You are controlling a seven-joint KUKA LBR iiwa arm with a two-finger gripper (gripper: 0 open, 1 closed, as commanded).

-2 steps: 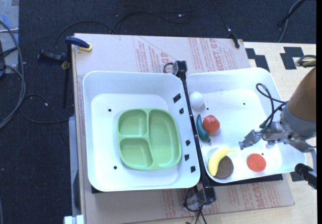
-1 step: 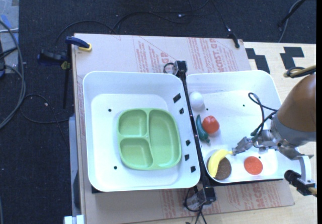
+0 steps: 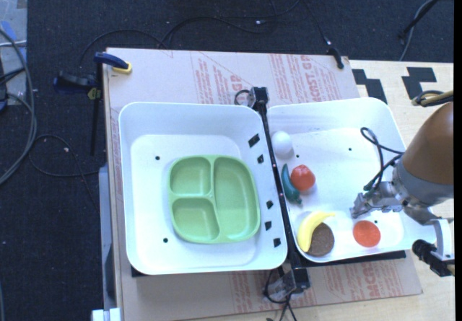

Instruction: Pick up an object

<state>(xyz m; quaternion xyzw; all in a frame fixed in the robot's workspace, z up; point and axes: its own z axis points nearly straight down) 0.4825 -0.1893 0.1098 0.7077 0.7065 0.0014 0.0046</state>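
- On the left of the tabletop [image 3: 188, 71] I see the left white bin [image 3: 137, 190], and inside it lies a green divided tray [image 3: 214, 198] with three compartments, flat on the bin floor.
- A row of black clips [image 3: 271, 182] runs along the edge where the two bins meet.
- In the right white bin [image 3: 339, 125], near the left wall, I see a white egg-shaped object [image 3: 281, 143].
- Just below it there is a small red tomato [image 3: 302, 178], touching a dark green piece [image 3: 290, 186] on its left side.
- At the front of this bin a yellow banana [image 3: 310, 226] lies beside a round brown object [image 3: 322, 241]; they touch.
- To the right of them an orange-red round object [image 3: 367, 234] lies on the bin floor, apart from the banana.
- The end effector [image 3: 369, 204] is just above this orange-red object; I cannot tell whether it is released or clenched, and I see nothing between its parts.
- The grey arm [image 3: 433, 161] comes in from the right edge.
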